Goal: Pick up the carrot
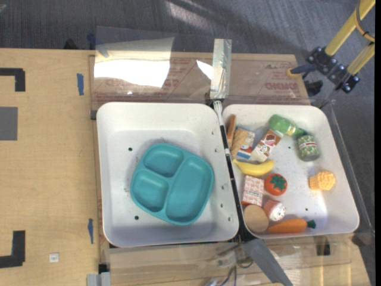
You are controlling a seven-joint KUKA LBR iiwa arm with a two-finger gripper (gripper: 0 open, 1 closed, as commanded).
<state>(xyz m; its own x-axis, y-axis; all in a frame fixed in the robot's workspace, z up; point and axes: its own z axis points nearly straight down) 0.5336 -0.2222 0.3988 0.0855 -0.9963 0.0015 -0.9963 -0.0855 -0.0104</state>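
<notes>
The carrot [289, 226] is orange with a small green tip at its right end. It lies on its side along the front wall of the right bin [342, 177], pointing left to right. Its left end touches a tan round item [256, 217]. A small red and white can [275, 209] lies just behind it.
Packed in the right bin are a tomato [275, 184], a banana [255, 167], corn [322, 180], a green can [308, 146], a green bottle [281, 124] and small cartons [253, 189]. A teal divided plate [172, 183] sits in the left bin [113, 130]. A yellow stand [348, 34] is at the top right.
</notes>
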